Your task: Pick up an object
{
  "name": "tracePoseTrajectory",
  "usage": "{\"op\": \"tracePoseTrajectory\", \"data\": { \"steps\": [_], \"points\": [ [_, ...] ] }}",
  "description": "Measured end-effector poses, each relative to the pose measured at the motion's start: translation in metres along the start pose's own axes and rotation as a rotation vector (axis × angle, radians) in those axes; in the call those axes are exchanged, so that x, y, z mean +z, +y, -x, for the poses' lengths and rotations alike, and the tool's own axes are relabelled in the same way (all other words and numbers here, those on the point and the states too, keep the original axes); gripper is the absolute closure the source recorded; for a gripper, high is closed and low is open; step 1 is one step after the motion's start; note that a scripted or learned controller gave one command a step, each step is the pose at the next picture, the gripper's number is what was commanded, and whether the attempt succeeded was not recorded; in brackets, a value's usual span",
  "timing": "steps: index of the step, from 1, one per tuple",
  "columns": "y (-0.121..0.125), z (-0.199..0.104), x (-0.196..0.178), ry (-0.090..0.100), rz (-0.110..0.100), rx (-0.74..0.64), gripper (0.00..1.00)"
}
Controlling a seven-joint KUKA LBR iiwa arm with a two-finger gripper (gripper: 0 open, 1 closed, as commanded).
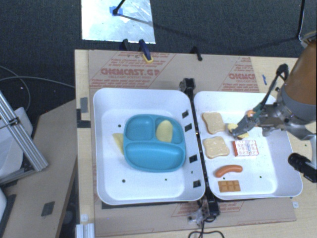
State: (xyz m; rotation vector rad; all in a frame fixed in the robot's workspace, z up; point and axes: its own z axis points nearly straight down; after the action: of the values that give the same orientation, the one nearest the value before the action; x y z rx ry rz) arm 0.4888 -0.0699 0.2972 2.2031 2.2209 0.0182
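Observation:
My gripper (pixel 241 130) reaches in from the right and hangs low over the right bin (pixel 277 182). Its tip is right beside a small yellow piece (pixel 231 128), and I cannot tell whether the two touch. One toast slice (pixel 213 122) lies to the left of that piece, and a second toast slice (pixel 216 147) sits below it. Just under the gripper lies a red and white packet (pixel 246 148). Nearer the front are a sausage (pixel 228 170) and a brown waffle square (pixel 229 186).
The left bin (pixel 109 133) holds a blue divided plate (pixel 151 150) with a yellow food piece (pixel 164 131) in one compartment. Another yellow piece (pixel 118 142) lies at the plate's left edge. A black divider (pixel 195 138) separates the bins.

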Motion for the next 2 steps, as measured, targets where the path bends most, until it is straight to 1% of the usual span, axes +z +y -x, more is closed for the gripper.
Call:
{"op": "tracePoseTrajectory", "data": {
  "steps": [1,2],
  "points": [
    [-0.0001,-0.0775,-0.0361,0.002,-0.012,-0.001,0.0],
    [0.0009,-0.0744,-0.0454,0.001,-0.01,-0.002,1.0]
  ]
}}
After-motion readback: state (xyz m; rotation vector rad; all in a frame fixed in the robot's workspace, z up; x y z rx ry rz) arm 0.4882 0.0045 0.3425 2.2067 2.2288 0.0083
